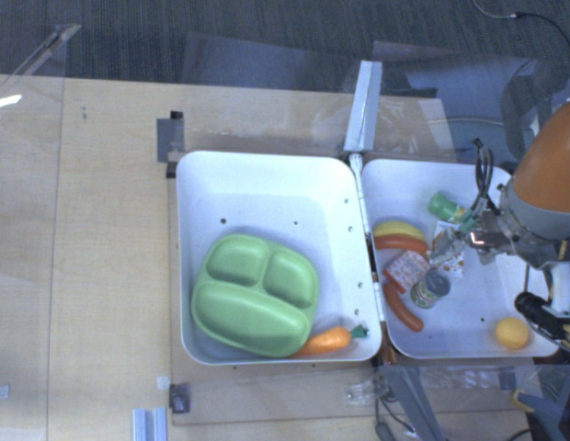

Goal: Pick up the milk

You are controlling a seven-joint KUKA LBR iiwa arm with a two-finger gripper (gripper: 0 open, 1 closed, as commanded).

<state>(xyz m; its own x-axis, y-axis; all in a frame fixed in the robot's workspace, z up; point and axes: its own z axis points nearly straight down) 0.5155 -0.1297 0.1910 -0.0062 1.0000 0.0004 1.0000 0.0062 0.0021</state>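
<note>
White plastic for both bins, side by side on a pale wooden bench [83, 246], seen from above at a slant.

Left bin [267, 168]: holding a green plate [256, 294] with three compartments, placed toward the near left corner. Just beside the plate's right lower edge, an orange carrot [326, 340] with a small green tip, lying against the near wall of the bin.

Right bin [395, 186]: more crowded. Near its left wall, a yellow banana [400, 232], with something red directly under it. Below that, a small red-and-white patterned carton, taken here as the milk carton [406, 269], lying flat on the bin floor in the left half. Touching or almost touching the carton on the right side, a grey can [430, 288] with a dark top, standing upright. Under carton and can, a red sausage [402, 306], placed diagonally. Toward the far side of the bin, a small green object [442, 204], too blurred to name. In the near right corner, well apart from the rest, a round yellow fruit [512, 333].

Coming in from the right, the arm [547, 182] with its orange band, low over the right bin. Gripper [455, 246] hanging just up and right of the can, near the milk carton but not on it. Impossible to tell how far open or closed the gripper is; nothing visibly held in it. Milk carton resting in the bin.
</note>
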